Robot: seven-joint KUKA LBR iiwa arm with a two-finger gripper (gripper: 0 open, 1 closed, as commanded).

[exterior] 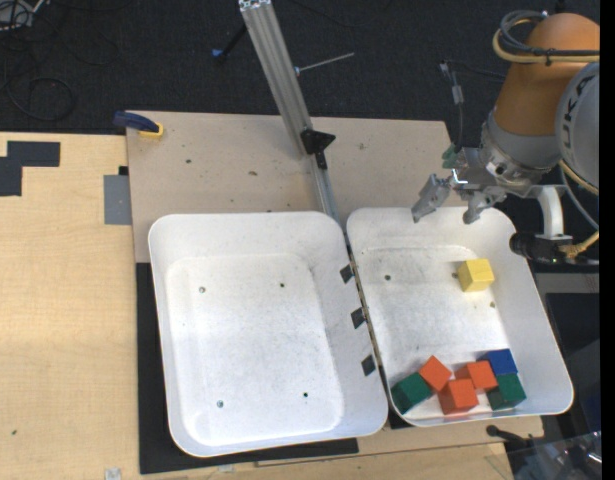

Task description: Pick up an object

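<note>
My gripper [453,204] hangs above the far edge of the right bin [417,238], its two fingers spread apart and open with nothing between them. A yellow cube [475,274] lies in the right bin, below and slightly right of the gripper. At the bin's near end sits a cluster of blocks: a green one [412,392], orange ones [435,373] [458,396] [481,375], a blue one [501,361] and a dark green one [507,394].
The left bin [187,258] stands beside the right one, joined by black clips [358,317]. A slanted aluminium rail [282,73] rises behind the bins. A blue and yellow clamp [139,123] sits at the bench's far left corner.
</note>
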